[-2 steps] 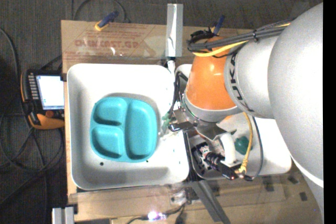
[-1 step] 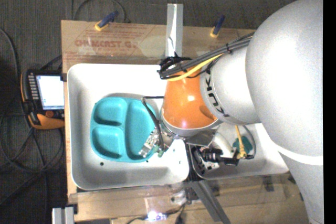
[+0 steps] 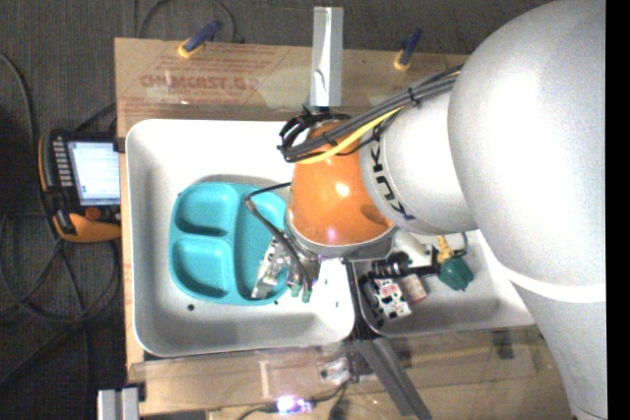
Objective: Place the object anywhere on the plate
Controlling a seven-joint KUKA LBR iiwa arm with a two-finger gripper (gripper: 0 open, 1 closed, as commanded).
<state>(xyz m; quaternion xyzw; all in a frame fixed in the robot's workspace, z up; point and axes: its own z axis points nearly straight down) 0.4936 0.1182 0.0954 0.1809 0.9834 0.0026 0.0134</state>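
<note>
Left white bin (image 3: 148, 241): a turquoise divided plate (image 3: 207, 241) with two small compartments at 9 o'clock and a larger one at 3 o'clock. Over the plate's 4 o'clock edge, the gripper (image 3: 281, 275), a metallic tangle under the orange band (image 3: 335, 202) (fingers' spread impossible to tell, and no object discernible between them). Right white bin (image 3: 463, 310), largely under the arm: a small white-and-red item (image 3: 394, 295), a dark piece at its 12 o'clock, and a teal object (image 3: 455, 272) at 3 o'clock.
</note>
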